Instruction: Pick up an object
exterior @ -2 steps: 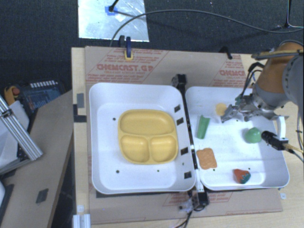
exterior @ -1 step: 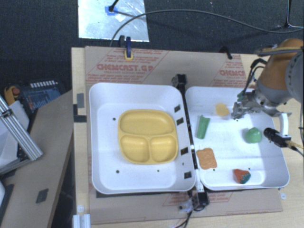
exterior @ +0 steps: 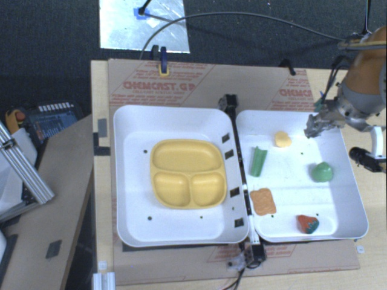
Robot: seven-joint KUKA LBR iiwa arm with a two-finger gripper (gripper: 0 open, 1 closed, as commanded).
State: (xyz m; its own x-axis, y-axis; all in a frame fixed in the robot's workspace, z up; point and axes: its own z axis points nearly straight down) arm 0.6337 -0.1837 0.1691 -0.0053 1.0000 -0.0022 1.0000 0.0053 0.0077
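Your pincer (exterior: 315, 125) hangs over the far right corner of the right bin (exterior: 357, 207); you cannot tell its state from this slant. Nearest to it lies a small yellow piece (exterior: 282, 139). Further in that bin you have a green stick (exterior: 258, 161), a round green piece (exterior: 322, 172), an orange slab (exterior: 263, 201) and a red-and-teal piece (exterior: 307, 223). A yellow divided tray (exterior: 187, 173) sits in the left bin (exterior: 130, 180).

Left bin (exterior: 130, 180): occupied by a yellow divided tray (exterior: 186, 173).
Bench (exterior: 199, 80): covered by printed cardboard.
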